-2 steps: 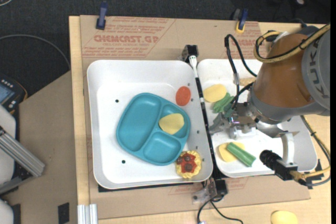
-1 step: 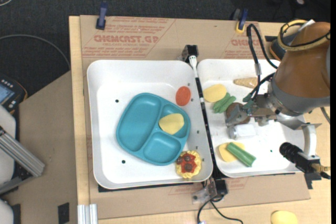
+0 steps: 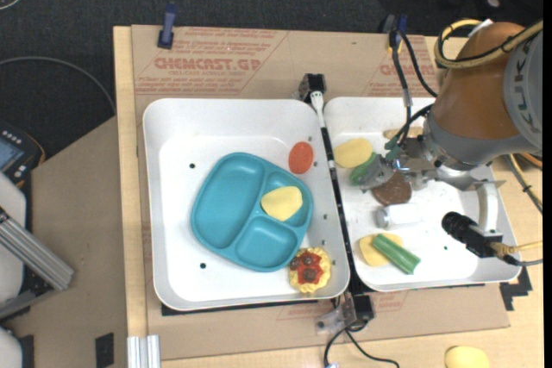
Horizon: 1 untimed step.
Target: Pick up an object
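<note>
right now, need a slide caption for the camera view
Arm's gripper low in the right bin beside a brown piece; left bin has a blue tray holding a yellow piece.

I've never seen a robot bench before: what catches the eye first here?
Likely the big teal sectioned plate in the left white bin, with a pale yellow lump lying on it. Then the grey arm's orange band over the right white bin, its gripper low among the toy foods.
</note>
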Tool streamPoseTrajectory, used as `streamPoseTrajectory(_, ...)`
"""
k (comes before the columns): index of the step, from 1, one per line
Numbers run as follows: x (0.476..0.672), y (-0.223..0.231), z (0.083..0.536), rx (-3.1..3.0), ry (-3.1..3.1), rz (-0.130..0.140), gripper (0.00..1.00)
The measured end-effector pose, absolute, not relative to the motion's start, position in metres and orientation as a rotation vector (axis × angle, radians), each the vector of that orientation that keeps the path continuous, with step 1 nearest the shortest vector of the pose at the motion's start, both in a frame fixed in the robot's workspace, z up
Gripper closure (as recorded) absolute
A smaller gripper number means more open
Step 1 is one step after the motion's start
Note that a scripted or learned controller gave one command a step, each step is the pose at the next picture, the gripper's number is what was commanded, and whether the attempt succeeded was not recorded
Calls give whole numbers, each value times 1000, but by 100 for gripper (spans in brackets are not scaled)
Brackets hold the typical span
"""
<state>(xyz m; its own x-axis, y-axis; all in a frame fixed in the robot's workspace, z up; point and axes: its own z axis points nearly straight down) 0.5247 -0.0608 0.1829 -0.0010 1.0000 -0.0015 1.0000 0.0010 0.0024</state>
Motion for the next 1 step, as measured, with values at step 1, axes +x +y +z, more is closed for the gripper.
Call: streamPoseTrajectory(1,513,-73,237,2220,2217,4,0)
